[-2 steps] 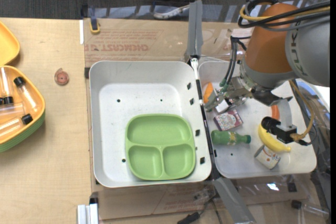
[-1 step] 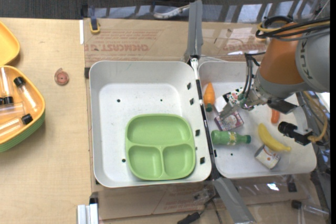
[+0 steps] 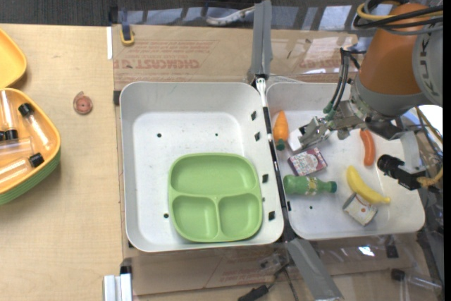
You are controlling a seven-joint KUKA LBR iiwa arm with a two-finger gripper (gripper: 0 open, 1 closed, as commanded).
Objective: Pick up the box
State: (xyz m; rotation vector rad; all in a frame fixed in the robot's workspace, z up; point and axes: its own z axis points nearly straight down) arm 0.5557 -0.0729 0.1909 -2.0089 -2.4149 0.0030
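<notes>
Bins are seen side by side on the bench: the left bin carries a green divided tray, and the right bin carries the small objects. The arm is seen reaching in from the right over the far part of the right bin, and the gripper is lowered at the far left of that bin, just beyond the box. Whether the end effector is parted or closed cannot be told, since its metal parts are merged in the view. The box, a small pink and white printed pack, is seen lying flat on the bin floor near the left wall, just near of the gripper, with nothing visibly closed around it. The task is therefore judged as not yet done: the approach is made, while the grasp and the lift are left. Around the box are found a green bottle just nearer, a carrot farther, a banana and a small orange pepper to the right.
</notes>
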